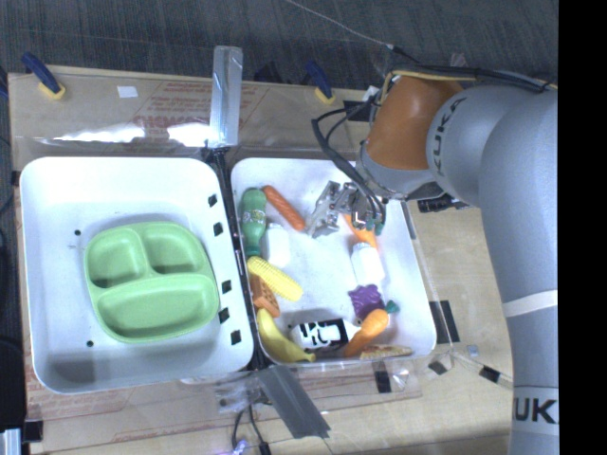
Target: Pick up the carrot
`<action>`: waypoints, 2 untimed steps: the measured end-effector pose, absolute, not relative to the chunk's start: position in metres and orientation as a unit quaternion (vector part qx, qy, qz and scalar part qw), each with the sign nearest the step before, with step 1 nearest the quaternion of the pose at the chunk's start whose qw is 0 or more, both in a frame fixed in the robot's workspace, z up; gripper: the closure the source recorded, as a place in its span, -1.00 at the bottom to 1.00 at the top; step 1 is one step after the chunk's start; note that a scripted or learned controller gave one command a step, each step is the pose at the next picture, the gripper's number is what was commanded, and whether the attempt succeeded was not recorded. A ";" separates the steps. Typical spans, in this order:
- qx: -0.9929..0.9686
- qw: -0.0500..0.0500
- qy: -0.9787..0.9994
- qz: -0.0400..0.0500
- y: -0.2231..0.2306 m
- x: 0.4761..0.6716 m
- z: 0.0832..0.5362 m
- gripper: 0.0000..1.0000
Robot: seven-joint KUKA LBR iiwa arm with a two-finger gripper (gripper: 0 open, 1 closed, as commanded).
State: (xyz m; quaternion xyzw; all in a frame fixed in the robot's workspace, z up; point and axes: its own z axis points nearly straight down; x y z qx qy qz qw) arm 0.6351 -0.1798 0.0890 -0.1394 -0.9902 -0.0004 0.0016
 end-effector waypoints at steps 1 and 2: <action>0.065 0.000 -0.998 0.000 -0.210 0.566 0.093 1.00; 0.065 0.000 -0.998 0.000 -0.210 0.566 0.093 -1.00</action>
